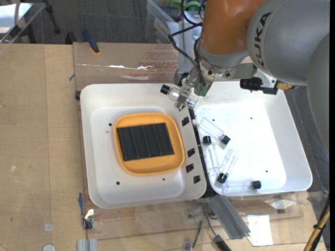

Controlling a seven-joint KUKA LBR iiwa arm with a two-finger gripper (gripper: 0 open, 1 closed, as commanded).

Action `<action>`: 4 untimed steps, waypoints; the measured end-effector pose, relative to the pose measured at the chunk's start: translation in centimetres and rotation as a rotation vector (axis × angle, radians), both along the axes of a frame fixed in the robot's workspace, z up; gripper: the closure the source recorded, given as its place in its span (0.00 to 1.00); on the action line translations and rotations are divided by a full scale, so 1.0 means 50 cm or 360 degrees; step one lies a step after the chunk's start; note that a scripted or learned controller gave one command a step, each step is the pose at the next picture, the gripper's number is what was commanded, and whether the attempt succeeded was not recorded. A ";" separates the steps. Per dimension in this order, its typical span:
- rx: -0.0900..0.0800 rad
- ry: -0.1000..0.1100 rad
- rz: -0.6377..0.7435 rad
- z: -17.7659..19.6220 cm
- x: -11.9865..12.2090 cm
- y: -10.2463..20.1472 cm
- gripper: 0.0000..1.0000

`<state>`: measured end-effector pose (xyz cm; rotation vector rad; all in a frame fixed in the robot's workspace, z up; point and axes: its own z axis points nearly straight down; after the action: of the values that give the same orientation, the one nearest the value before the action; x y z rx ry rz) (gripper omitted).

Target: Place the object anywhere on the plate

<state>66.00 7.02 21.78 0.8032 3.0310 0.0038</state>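
The big grey arm (293, 30) with its orange band (230, 17) reaches in from the right, high over the two white bins. Its end effector (189, 90) hangs over the back edge where the two bins meet. It holds a small clear tube with a black cap (174, 93); the tube sticks out to the left, with the cap at the far end.

The left bin (97, 182) has an orange plate (149, 143) in its middle. A dark ridged pad (145, 141) lies on the plate. The held tube is up behind the plate, not on it.

The right bin (277, 124) has more clear tubes (226, 166) with black caps, lying in a loose bunch near its left side. One small black cap (256, 184) sits alone near the front. Both bins rest on a light brown table (36, 140).
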 end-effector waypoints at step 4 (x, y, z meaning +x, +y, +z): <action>-0.0002 0.0005 0.0426 -0.016 0.002 -0.191 1.00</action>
<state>66.13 -2.53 20.99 0.3922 3.1139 0.0018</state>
